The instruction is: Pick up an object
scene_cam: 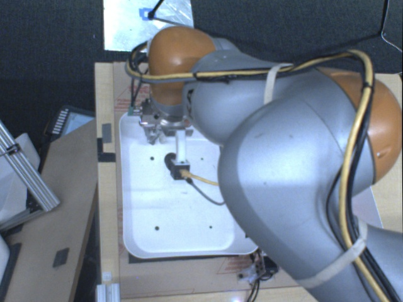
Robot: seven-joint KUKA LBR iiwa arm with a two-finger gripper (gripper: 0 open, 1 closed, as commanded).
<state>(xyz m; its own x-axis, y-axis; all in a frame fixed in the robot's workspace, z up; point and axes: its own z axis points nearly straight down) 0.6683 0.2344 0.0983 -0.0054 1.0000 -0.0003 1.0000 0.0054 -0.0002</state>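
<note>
My gripper [158,131] hangs low over the far end of the left white bin [165,231], close to its back wall. Above it sits the orange wrist band [176,55]. I see no loose object between or beside the gripper. The bin floor that shows is plain white with a few small dark holes. The bulky grey arm [296,162] crosses from the right and hides the right bin and whatever lies in it.
The bench's wooden rim [107,187] runs along the bin's left side. An aluminium rail [25,175] leans at far left. A shiny sheet [135,14] lies beyond the bench at the back.
</note>
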